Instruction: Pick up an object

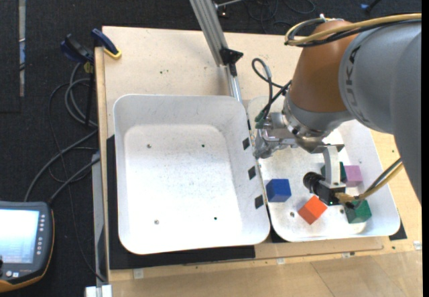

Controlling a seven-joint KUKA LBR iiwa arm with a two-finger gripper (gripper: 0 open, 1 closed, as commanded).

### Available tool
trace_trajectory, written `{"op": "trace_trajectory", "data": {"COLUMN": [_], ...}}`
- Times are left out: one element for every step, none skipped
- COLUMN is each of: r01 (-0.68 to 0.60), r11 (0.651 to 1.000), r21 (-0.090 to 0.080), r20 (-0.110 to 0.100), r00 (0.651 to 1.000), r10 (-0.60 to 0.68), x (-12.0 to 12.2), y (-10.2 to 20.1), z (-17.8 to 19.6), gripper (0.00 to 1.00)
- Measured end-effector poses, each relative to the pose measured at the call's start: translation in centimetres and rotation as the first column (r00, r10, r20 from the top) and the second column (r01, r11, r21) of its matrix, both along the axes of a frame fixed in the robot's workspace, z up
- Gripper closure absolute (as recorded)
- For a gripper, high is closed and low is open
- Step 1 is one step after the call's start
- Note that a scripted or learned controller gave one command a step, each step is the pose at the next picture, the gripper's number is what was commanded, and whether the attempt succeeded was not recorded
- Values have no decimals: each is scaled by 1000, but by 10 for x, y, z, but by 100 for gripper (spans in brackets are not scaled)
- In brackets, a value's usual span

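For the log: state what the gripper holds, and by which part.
Cannot be told. The gripper hangs over the right bin; blue block, orange block, green block and purple block lie in it.

No word, number or brand can be read anywhere. On the arm's grey casing (389, 81), at about 2 o'clock, a few dark strokes (350, 66) stand just beside the orange band (322, 74). They look like lettering but are too curved and cut off to make out. The handheld screen (19, 235) at 8 o'clock glows pale, its contents too blurred to read.
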State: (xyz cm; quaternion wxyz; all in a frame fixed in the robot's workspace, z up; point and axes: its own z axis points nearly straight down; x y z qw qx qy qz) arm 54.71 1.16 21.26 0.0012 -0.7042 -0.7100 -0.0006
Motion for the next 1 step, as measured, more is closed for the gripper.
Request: {"op": "trace_trajectory", "data": {"r01": [0], "r11": [1000], "r21": [0], "r20": [3], "r00": [1000], "r10": [0], "x": [-8], "y": [51], "z": [15], "gripper": [100]}}
